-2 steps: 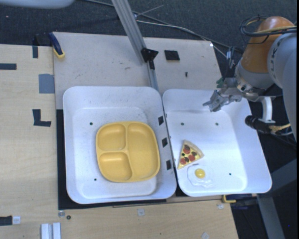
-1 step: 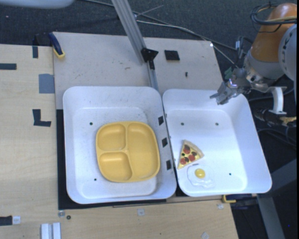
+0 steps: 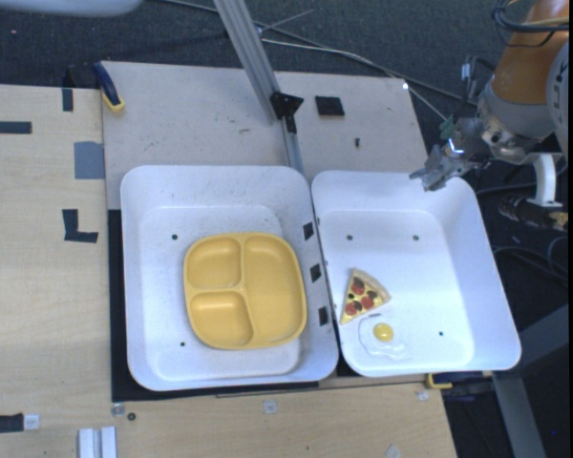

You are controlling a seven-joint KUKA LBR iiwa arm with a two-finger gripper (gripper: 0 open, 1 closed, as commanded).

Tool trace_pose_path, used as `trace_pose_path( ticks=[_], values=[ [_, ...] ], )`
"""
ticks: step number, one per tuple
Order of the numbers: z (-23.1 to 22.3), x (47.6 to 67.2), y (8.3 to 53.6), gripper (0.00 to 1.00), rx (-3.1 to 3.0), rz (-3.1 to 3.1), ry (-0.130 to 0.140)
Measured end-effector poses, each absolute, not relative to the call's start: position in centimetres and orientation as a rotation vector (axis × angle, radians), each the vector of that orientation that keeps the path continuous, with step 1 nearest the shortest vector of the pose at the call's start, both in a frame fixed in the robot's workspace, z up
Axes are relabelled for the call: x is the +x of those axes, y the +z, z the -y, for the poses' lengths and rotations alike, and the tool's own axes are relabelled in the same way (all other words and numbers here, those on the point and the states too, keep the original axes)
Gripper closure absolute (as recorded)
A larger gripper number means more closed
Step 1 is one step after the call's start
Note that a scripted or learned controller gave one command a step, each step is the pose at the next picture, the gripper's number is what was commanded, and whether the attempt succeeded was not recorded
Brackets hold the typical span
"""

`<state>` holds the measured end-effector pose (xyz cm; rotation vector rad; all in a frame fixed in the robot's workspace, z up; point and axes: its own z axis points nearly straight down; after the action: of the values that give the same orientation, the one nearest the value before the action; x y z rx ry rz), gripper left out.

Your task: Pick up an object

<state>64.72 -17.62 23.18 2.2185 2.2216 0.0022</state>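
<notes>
A toy pizza slice (image 3: 362, 295) with red toppings lies in the right white bin (image 3: 458, 246), near its front left. Just in front of it lies a toy fried egg (image 3: 383, 340), white with a yellow yolk. My gripper (image 3: 437, 173) hangs over the far right corner of that bin, well away from both toys, with the orange-banded arm behind it at the right edge. Nothing shows between its fingers.
The left white bin (image 3: 153, 208) holds a yellow divided plate (image 3: 244, 289) with three compartments. A slanted metal pole (image 3: 253, 46) rises behind the bins. Cables trail along the right side of the bench.
</notes>
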Motion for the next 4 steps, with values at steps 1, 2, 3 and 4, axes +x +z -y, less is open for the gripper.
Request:
trace_pose_path(
  ticks=[1, 2, 3, 4],
  values=[
    [12.6, 65.4, 23.4, 1.0, 2.215, -2.228, 0.0],
    [7.9, 65.0, 22.3, 1.0, 2.218, -2.227, -0.002],
    [3.1, 64.8, 23.1, 1.0, 2.217, -2.228, -0.001],
    [-3.0, 63.7, 22.3, 1.0, 2.216, -2.231, -0.003]
  ],
)
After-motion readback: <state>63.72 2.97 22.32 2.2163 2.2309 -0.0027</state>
